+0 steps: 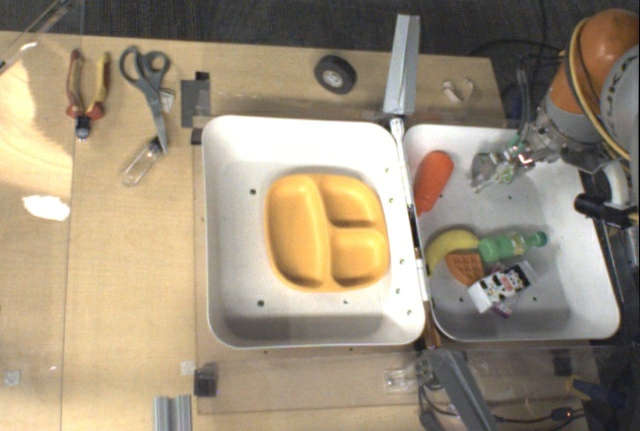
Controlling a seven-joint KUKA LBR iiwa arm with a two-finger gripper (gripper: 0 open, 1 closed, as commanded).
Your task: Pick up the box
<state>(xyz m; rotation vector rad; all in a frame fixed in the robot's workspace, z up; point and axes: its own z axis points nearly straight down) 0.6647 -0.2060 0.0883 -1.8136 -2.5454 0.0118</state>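
The box is small, white and black with coloured print. It lies tilted near the front of the right bin. A green bottle lies just behind it, and a brown waffle-like piece touches its left side. My gripper hangs over the back part of the right bin, right of the orange carrot and well behind the box. Nothing is visibly held in it. The grey arm with its orange band comes in from the upper right.
A yellow banana-like piece lies beside the waffle piece. The left bin holds a yellow divided tray. Scissors, pliers and a tape roll lie on the bench behind the bins. A metal post stands between the bins.
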